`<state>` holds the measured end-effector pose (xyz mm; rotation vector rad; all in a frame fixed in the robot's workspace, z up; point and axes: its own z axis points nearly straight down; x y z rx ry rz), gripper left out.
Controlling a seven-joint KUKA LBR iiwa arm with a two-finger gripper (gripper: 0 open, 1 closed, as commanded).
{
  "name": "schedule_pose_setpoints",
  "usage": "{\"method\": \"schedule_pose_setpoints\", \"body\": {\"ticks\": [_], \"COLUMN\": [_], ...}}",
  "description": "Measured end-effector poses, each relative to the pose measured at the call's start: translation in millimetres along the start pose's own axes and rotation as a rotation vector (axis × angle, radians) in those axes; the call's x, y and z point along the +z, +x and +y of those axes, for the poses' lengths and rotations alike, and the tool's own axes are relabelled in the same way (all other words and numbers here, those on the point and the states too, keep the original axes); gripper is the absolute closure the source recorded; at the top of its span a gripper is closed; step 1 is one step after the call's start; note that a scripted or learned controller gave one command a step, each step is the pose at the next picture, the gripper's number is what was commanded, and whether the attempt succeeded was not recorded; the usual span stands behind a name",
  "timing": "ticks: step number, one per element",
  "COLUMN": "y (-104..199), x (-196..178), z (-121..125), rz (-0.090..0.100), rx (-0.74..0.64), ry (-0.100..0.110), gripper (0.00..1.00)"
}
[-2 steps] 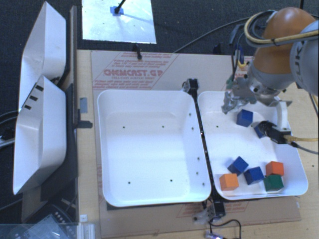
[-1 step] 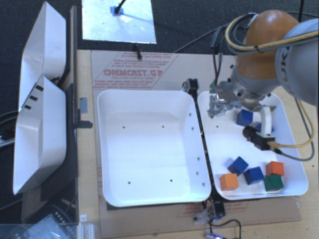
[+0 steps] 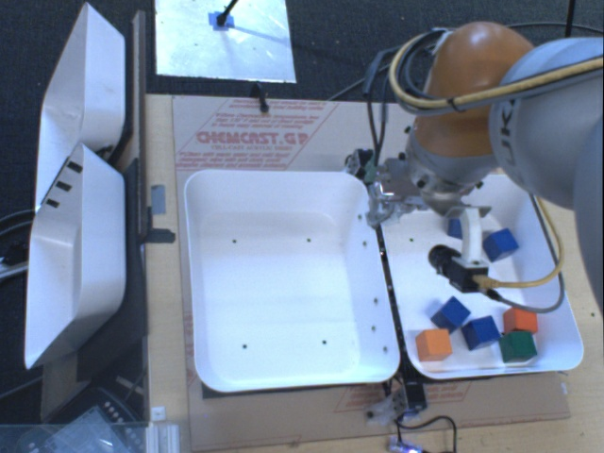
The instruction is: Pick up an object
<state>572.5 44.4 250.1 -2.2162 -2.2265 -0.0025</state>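
Note:
The right bin (image 3: 566, 352) holds several small blocks. A blue block (image 3: 500, 244) lies near its far right side, and a sliver of another blue piece (image 3: 456, 226) shows under the wrist. Toward the front lie two blue blocks (image 3: 453, 311) (image 3: 481, 331), an orange block (image 3: 434, 343), a red-orange block (image 3: 520, 320) and a green block (image 3: 517, 346). My gripper (image 3: 377, 199) hangs at the back left corner of the right bin, by the divider between the bins, well away from the front cluster. The wrist hides much of it.
The left bin (image 3: 212, 347) stands beside the right one on a cardboard sheet (image 3: 255, 135). A shiny metal plate (image 3: 224, 26) lies at the back. White trays (image 3: 75, 215) lean at the far left.

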Motion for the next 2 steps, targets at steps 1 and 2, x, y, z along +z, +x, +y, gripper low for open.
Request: {"method": "schedule_pose_setpoints", "body": {"ticks": [1, 2], "y": [51.9, 49.6], "x": [15.1, 14.5], "z": [-11.4, -10.9], "rz": [0.0, -0.001], "rx": [0.0, 0.005], "ry": [0.001, 0.0], "gripper": [1.0, 0.0]}}
